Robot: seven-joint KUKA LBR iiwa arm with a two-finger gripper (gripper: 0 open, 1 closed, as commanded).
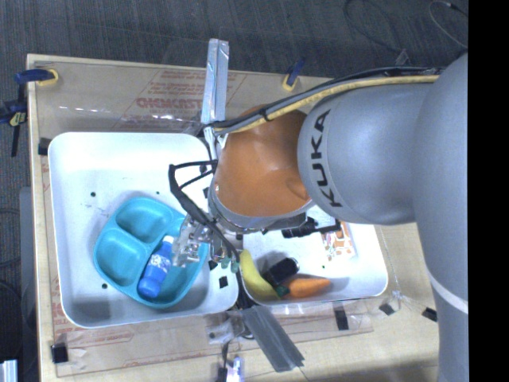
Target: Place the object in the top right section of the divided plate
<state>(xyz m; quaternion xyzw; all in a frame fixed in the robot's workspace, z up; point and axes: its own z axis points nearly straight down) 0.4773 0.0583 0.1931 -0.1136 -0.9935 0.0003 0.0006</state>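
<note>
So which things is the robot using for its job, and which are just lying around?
For the job: the blue divided plate, the blue bottle-like object lying in it, the gripper right beside that object.

Just lying about: the banana, the black thing and the orange carrot, all in the right bin.

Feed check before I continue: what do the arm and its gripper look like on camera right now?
The arm is a fat, rounded grey casing with black KUKA lettering. A glossy orange band sits above the wrist. Dark cables run along its upper edge, and thin black wires loop near the wrist. The gripper is small, silvery metal.
</note>
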